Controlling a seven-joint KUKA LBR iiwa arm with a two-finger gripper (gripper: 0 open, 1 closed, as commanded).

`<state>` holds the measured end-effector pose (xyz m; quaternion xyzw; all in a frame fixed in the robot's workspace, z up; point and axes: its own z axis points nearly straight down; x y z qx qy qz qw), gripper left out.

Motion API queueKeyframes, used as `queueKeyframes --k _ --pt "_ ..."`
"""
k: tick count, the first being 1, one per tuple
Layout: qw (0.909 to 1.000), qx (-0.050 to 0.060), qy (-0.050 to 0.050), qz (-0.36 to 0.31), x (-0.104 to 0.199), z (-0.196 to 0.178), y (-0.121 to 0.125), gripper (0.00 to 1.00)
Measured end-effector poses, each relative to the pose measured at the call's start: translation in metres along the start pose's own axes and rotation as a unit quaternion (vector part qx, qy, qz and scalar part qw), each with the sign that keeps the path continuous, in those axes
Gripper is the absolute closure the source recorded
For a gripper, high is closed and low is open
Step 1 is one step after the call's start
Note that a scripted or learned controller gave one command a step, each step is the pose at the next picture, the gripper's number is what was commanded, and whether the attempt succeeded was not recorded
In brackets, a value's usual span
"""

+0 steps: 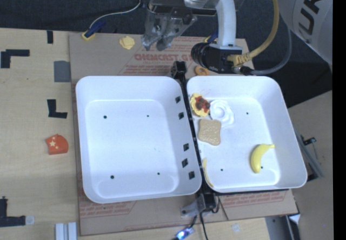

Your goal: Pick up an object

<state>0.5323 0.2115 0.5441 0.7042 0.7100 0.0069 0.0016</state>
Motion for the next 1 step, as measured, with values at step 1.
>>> queueKeyframes --k 1 --pt "0.9999 0.010 -0.005 0.003 -0.0057 0.0502 -0.0518 1.00"
